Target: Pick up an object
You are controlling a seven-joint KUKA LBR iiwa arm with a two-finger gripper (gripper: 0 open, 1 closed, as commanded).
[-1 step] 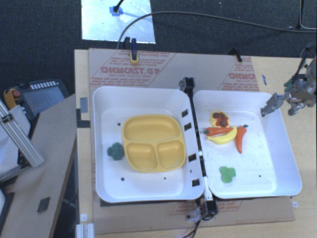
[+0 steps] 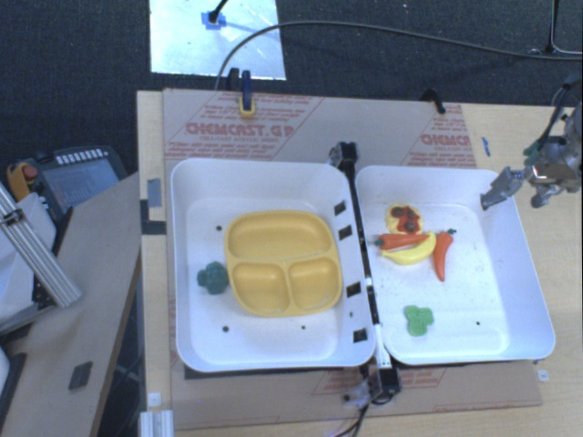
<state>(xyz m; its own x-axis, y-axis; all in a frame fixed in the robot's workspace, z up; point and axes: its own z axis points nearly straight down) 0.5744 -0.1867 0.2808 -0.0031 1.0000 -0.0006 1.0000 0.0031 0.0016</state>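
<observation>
Now the jaws point(image 2: 516, 188) hang open at the right bin's point(image 2: 519, 280) far edge; the lone green toy broccoli point(image 2: 418, 319) near its front edge looks easiest to grab.

yellow tray point(image 2: 281, 262) in left bin point(image 2: 191, 189), toy foods in right bin point(image 2: 510, 326), gripper point(image 2: 521, 188) above its edge

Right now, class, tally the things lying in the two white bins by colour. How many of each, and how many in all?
Green: 2, a dark broccoli and a lighter green piece
Yellow: 2, the divided tray and a banana
Orange: 2, two carrots
Mixed red and yellow: 1, a small pizza
Total: 7
</observation>
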